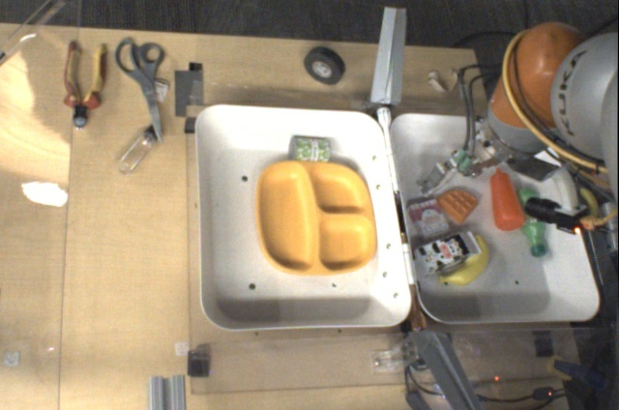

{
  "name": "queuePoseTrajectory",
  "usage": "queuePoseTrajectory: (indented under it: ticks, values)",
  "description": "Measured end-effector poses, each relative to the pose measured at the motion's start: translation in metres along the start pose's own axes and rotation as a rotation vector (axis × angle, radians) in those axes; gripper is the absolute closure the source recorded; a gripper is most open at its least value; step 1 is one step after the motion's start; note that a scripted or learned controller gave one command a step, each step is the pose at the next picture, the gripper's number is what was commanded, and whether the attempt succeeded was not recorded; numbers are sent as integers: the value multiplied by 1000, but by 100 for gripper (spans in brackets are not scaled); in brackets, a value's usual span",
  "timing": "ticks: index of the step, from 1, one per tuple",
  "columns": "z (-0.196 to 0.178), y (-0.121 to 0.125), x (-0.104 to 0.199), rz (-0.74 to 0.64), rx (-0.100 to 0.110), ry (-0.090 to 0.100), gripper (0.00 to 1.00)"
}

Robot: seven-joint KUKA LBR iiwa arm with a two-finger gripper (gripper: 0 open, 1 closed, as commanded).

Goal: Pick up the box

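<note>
The small black-and-white printed box (448,249) lies in the right white bin (571,297), touching a yellow banana (466,271), below an orange ridged piece (457,203) and left of an orange carrot (507,201). The gripper (466,160) hovers above; its state is unclear.

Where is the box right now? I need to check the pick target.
In the right bin, near its front left, the box lies beside the banana, below the orange piece.

One fixed camera hung above the worktop (116,234), looking down at a slant from fairly high, taking in both white bins (222,292) side by side; the arm (566,79) entered from its right.
</note>
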State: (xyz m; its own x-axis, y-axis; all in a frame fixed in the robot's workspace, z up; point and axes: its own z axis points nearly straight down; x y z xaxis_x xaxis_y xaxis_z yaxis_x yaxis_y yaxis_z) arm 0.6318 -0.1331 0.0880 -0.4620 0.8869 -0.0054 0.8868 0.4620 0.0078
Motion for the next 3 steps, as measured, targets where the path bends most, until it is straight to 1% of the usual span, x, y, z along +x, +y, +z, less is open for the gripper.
queuePoseTrajectory:
  ticks: [1, 2, 3]
  values:
    - [1, 45, 4, 206, 7, 1, 0]
    - [-4, -114, 86, 216, -5, -3, 0]
    - [-16, -109, 83, 213, -17, -12, 100]
